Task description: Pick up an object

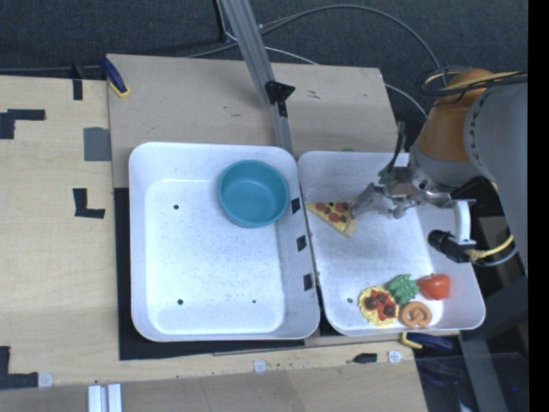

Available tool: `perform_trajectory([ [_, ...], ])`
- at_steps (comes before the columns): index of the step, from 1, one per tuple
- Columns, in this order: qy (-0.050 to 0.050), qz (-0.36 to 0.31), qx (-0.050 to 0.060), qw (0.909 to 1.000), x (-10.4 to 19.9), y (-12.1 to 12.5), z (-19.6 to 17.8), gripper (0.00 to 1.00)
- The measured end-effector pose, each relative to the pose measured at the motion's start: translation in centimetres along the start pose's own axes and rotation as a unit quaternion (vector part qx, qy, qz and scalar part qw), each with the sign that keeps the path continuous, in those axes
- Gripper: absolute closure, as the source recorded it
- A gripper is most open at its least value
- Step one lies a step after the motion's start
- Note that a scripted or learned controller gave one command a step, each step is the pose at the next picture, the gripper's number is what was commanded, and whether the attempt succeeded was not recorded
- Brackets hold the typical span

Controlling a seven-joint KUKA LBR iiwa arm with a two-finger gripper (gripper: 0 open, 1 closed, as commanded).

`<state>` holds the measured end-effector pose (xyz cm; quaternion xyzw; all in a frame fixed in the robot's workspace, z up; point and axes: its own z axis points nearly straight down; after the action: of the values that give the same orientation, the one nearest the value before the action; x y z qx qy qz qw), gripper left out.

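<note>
Pizza slice (334, 215), yellow with red dots, beside gripper (364, 202).

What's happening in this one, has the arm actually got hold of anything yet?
Not visibly. The gripper is low in the right bin, right beside the pizza slice near that bin's left wall; nothing shows between its fingers. A small heap of toy food lies untouched in the bin's near corner. The left bin holds a blue bowl at its far side.
</note>
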<state>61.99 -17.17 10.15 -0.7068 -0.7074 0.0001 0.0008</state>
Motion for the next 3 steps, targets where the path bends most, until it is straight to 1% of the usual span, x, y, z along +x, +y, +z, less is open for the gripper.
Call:
perform_trajectory([
  [1,-0.001,0.0,-0.002,1.0,0.0,0.2,-1.3,1.0],
  [2,-0.001,0.0,-0.002,1.0,-0.1,-0.2,-5.6,1.0],
  [3,-0.001,0.0,-0.002,1.0,0.4,0.5,-10.2,1.0],
])
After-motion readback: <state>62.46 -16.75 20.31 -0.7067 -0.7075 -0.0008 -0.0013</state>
